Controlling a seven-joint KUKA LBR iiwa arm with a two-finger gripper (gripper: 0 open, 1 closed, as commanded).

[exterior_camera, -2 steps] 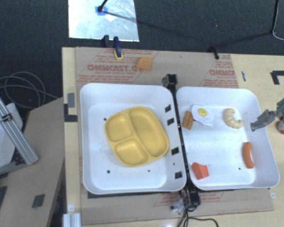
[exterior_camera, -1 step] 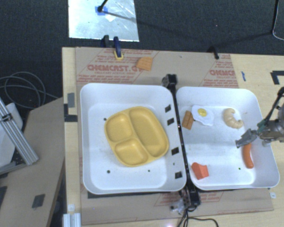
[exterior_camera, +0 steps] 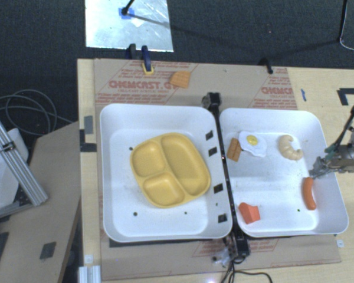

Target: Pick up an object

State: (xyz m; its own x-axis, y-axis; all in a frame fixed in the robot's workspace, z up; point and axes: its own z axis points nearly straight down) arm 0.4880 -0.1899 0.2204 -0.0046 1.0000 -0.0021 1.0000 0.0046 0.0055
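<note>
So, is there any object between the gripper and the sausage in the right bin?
No, nothing visible. The gripper is at the right bin's right edge, just above the sausage. The croissant lies apart, to the upper left.

Light is even and bright from above — both white bins look almost overexposed. The silver sheet shows glare; shadows are soft, focus slightly grainy.
</note>
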